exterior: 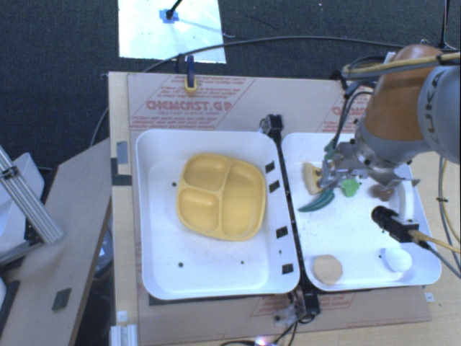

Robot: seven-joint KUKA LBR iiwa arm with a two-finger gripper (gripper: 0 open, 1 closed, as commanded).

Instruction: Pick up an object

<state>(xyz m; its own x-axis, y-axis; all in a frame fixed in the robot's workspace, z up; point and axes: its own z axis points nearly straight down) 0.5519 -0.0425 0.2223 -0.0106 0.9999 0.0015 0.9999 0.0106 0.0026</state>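
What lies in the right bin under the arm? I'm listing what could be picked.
In the right bin: a tan piece, a dark green curved piece, a bright green bit, a round tan disc, a white egg shape. The arm covers the bin's far part.

**Surfaces and finishes on the bench**

You are looking at two white bins [155,215] showing as smooth, faintly glossy plastic. The yellow divided plate [220,196] is looking like matt plastic. The board [216,99] under the bins is reading as dull printed cardboard. The arm's orange band [396,96] is shining glossily.
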